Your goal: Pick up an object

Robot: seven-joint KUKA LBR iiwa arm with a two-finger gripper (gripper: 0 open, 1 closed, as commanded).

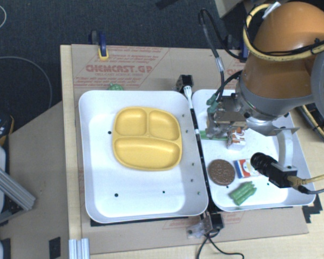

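Arm (283, 63): big rounded orange band on top, glossy, with grey housing below it. Yellow-and-black cable looped over the orange dome, more black cables running up behind it. Gripper (227, 124) assembly is bare metal, boxy, grey-silver with small green and red bits on it; details too small to read. Black cylindrical part (270, 169) sticks out on a pale grey bracket low on the wrist, with a yellowish lead off its end.
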